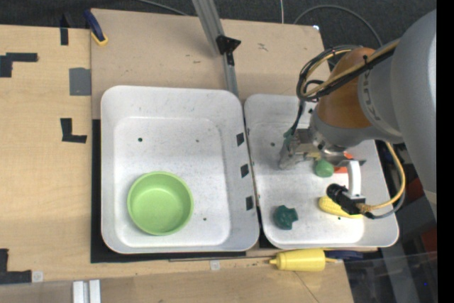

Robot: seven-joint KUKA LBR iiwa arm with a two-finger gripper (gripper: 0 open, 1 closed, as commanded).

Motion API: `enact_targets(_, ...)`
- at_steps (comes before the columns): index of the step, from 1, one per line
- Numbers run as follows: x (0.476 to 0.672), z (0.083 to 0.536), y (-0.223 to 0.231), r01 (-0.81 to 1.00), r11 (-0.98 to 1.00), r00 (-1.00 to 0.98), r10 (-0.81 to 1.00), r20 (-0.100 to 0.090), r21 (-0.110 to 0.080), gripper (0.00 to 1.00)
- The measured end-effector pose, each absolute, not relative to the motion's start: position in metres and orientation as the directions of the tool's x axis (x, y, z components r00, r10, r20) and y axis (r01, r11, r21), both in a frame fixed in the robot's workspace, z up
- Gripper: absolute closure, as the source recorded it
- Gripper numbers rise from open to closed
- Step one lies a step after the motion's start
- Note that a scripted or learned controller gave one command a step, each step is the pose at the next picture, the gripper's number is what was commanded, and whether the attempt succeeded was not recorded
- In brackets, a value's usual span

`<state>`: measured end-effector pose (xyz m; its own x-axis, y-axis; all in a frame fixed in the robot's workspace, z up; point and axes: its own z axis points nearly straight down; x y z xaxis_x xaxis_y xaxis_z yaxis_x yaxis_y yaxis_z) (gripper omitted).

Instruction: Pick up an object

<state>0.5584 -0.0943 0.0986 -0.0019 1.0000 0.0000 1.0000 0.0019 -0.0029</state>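
Observation:
In the right bin (269,117), my gripper (289,155) hangs low over the floor near the bin's middle left. A small light green ball (323,168) lies just to its right, close beside the wrist. A dark green lumpy object (285,216) rests on the bin floor a short way in front of the gripper, apart from it. A small orange and white piece (349,171) shows to the right of the ball, partly hidden by the arm. Nothing is visibly held.
The left bin (113,110) holds a light green bowl (160,203) in its front left part. A slanted grey metal pole (206,3) rises behind the bins. A yellow-handled clamp (301,260) sits at the bench's front edge.

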Motion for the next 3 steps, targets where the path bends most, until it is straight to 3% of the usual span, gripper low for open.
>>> enact_targets(1,0.551,0.144,-0.092,1.0,0.001,-0.001,1.0,0.0,0.001,1.0)
enact_targets(3,0.557,0.251,-0.104,1.0,0.0,0.0,1.0,-0.001,0.003,1.0)
